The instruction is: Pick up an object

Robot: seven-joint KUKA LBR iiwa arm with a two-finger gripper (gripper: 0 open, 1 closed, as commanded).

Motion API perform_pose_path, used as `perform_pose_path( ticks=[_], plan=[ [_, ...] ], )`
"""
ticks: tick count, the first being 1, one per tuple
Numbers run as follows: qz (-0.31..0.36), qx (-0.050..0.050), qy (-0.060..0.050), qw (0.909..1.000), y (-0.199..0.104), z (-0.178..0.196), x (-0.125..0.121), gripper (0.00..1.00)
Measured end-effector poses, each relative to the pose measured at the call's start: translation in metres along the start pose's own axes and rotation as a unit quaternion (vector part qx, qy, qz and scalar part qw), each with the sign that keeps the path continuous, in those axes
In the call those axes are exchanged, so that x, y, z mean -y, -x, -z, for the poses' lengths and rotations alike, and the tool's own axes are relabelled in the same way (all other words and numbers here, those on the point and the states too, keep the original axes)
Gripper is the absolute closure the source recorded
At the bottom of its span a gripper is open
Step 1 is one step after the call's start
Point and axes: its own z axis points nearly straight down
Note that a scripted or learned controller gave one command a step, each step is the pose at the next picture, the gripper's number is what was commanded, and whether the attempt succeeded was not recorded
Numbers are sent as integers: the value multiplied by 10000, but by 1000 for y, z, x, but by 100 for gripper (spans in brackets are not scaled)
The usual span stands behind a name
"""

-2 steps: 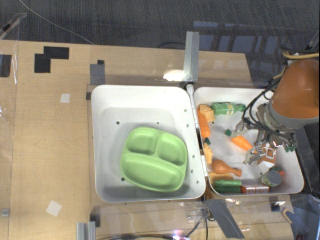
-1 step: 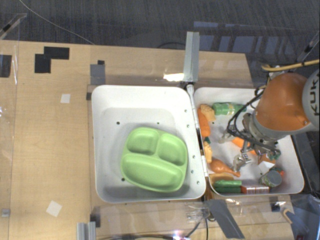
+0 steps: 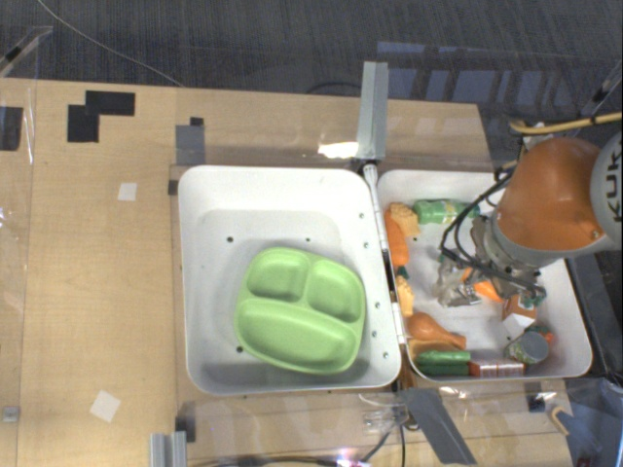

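Observation:
My gripper (image 3: 465,285) reaches down into the right bin (image 3: 574,343) from the right, under the orange wrist band. Its tips sit among small objects near the bin's middle, beside an orange piece (image 3: 484,287). Around it lie a green bottle-like item (image 3: 435,210) at the back, an orange carrot-like piece (image 3: 398,233) along the left wall, a tan drumstick shape (image 3: 434,331), a green cucumber (image 3: 443,362) at the front, and a small can (image 3: 531,344) at the front right.
The left bin (image 3: 209,261) holds a green divided plate (image 3: 302,309). A metal divider post (image 3: 372,115) stands between the bins at the back. Wooden bench top stretches to the left.

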Motion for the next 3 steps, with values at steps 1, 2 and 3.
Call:
perform_pose_path(
  ticks=[1,2,3],
  plan=[
    [1388,-121,51,9902,-17,164,48,100],
    [378,-116,49,9992,21,247,-2,100],
    [-197,-159,59,9997,-5,187,-50,100]
  ],
)
